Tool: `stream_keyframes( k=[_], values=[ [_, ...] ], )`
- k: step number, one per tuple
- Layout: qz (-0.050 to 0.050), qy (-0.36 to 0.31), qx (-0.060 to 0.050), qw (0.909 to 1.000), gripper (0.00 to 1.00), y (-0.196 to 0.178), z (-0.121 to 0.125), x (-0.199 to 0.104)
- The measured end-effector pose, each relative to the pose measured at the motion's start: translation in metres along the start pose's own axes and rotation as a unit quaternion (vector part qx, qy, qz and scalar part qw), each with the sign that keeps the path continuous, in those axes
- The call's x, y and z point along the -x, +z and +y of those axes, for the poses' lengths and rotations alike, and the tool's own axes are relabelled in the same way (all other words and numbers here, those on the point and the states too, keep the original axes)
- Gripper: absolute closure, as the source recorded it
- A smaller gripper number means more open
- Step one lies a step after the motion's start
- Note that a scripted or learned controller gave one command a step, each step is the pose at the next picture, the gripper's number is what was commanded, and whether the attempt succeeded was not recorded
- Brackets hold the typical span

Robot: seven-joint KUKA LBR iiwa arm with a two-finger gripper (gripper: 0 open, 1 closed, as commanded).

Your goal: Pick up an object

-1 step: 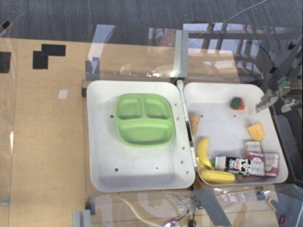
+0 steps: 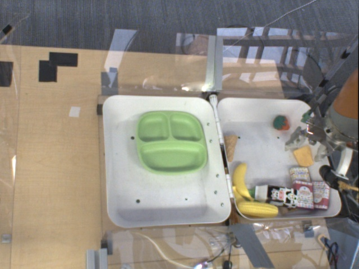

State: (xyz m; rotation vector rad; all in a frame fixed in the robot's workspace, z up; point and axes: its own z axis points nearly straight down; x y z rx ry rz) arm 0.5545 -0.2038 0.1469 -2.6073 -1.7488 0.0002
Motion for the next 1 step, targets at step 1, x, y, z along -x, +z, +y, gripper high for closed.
stream_keyframes(
  k=[1],
  values=[
    [0.0, -0.032, 0.009, 0.9994, 0.0, 0.0478, -0.0614, 0.0104]
  ],
)
